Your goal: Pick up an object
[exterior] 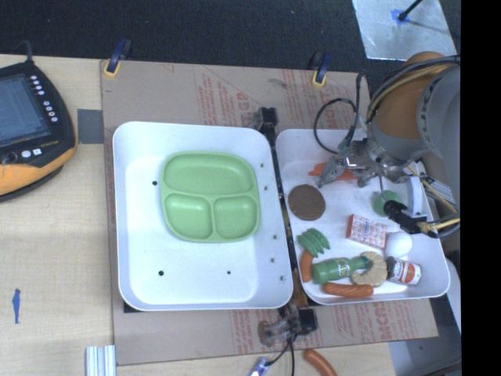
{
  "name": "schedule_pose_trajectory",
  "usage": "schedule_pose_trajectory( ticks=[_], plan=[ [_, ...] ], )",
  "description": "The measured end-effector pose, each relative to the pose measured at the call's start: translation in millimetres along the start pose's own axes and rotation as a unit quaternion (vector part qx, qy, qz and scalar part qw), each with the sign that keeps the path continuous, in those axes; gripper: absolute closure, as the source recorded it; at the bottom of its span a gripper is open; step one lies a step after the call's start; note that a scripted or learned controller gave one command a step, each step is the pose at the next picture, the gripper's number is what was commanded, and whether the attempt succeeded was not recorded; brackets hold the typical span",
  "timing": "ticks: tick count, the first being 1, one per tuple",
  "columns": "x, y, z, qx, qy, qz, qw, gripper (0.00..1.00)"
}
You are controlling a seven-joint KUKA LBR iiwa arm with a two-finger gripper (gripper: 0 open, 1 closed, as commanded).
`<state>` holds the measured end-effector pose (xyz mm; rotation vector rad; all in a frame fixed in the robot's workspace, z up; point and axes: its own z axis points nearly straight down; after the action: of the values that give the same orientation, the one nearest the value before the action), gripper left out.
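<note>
While the pincer [350, 168] hovers low in the right bin [438, 284], grip state unreadable (cannot tell), an orange carrot [322, 168] lies just beside it, bin-centre side, pointing toward it.

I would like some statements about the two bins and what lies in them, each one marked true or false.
1. The green divided plate lies in the left bin. True.
2. The brown round disc lies on the green divided plate. False: it lies in the right bin, near that bin's left wall.
3. The green bottle lies on its side in the right bin. True.
4. The gripper hangs over the left bin. False: it is over the far part of the right bin.
5. The white egg lies in the right bin, close to the red and white packet. True.
</note>
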<state>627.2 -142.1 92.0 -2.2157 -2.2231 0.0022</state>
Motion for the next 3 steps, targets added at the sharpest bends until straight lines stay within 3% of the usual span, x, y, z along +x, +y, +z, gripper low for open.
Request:
schedule_pose_trajectory(
  ticks=[1, 3],
  plan=[
    [-14, 23, 3, 0.014, 0.003, 0.001, 0.9999, 0.0],
    [-43, 23, 4, 0.014, 0.003, 0.002, 0.9999, 0.0]
  ],
)
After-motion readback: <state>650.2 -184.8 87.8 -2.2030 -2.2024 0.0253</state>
